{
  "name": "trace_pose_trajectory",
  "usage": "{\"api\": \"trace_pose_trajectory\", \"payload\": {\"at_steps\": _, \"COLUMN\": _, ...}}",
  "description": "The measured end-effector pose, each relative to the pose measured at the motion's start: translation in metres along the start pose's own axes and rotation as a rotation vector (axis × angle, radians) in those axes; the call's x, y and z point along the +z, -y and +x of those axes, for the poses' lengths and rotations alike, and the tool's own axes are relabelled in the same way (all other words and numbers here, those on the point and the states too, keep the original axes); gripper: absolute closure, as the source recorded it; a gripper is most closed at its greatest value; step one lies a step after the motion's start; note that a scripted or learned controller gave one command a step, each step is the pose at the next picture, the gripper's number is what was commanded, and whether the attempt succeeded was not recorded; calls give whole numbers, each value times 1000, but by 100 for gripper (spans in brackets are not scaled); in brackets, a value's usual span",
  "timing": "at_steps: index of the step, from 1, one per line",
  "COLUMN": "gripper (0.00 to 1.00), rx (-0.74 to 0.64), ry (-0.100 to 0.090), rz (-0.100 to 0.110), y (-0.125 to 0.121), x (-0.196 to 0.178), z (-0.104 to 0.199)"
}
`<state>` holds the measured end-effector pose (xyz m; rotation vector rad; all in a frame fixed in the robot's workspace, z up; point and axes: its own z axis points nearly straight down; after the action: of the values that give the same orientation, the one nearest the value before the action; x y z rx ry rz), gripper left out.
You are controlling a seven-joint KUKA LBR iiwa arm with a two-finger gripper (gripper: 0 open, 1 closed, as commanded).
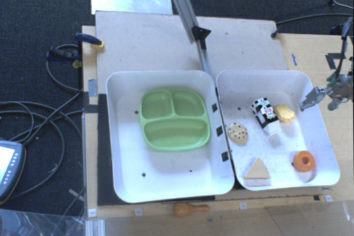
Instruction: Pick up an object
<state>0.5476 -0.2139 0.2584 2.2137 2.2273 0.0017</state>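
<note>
Gripper (311, 98) hovers over the right bin's (318, 135) right rim.

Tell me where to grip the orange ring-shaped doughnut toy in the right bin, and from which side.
Grip the orange ring-shaped doughnut toy across its outer rim, coming straight down from above. It seems to lie flat with the hole facing up, so the rim offers two opposite sides. It sits close to the right white bin's wall, so probably place the fingers along the wall, not toward it.
</note>
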Motion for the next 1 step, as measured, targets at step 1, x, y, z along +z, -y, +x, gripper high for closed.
{"api": "trace_pose_trajectory", "payload": {"at_steps": 1, "gripper": 0, "rx": 0, "ry": 0, "rz": 0, "y": 0, "x": 0, "z": 0}}
